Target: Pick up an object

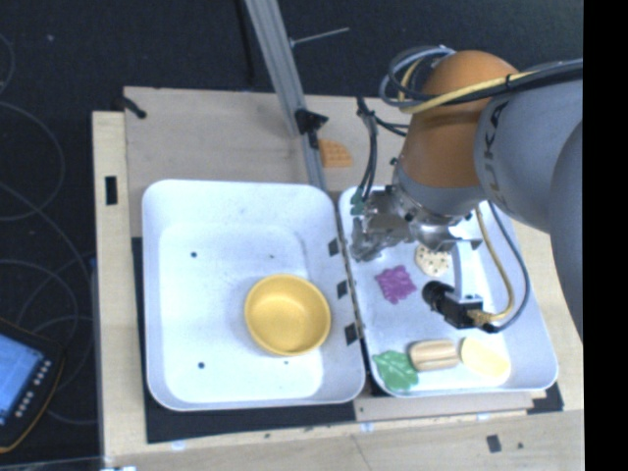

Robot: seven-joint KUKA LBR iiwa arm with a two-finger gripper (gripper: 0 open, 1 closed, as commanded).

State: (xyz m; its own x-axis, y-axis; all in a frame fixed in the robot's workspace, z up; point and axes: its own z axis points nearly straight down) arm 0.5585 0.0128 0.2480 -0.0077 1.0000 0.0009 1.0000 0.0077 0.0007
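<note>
- The hand (368, 232) hangs low over the right bin (535, 356), near that bin's left wall and toward its far end, under the orange band of the arm (456, 126).
- Whether its grip is wide or closed cannot be told; the wrist and cabling blur together there, and nothing is seen caught in it.
- Likely targets lie in the right bin: a purple piece (395, 284) just beside the hand on the near side, a pale round perforated piece (432, 258) a little to the right of the purple piece, and further toward the near wall a green piece (394, 368), a tan cylinder (435, 354) touching it, and a pale yellow disc (486, 358) just beside the cylinder.
- A black fitting on a cable (446, 302) hangs between the purple piece and the yellow disc.
- A yellow bowl (287, 313) sits alone in the left bin (177, 263), well apart from the hand.
- The step looks like the approach or descent; no lift has begun.
- The next move probably calls for settling over one item, most plausibly the purple piece, closing on it and rising clear of the bin wall.
- The tabletop (196, 116) beyond the left bin carries a slanted metal rail (280, 57).
</note>
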